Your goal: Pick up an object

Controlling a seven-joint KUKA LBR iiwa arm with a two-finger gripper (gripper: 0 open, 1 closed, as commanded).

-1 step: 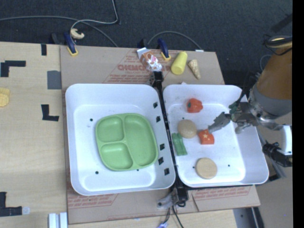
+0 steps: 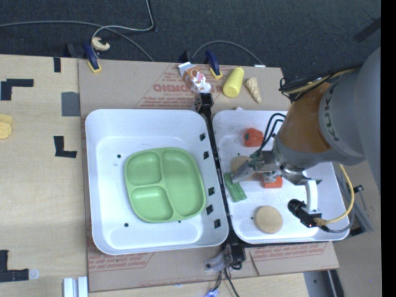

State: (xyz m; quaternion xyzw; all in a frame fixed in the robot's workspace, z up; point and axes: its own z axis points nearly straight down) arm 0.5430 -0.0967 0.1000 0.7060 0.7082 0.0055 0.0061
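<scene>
Your gripper [image 2: 250, 167] sits low in the right bin [image 2: 328, 228], wrist hiding its grip, so I cannot tell its state; green piece [image 2: 235, 188] just beside, orange block [image 2: 271, 180] half-covered.

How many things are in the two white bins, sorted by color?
Green: 2, the divided plate in the left bin and a flat green piece in the right bin.
Red or orange: 2, a round red thing and a small orange thing.
Tan: 2, a round cookie-like thing and a small lump.
Total: 6
</scene>
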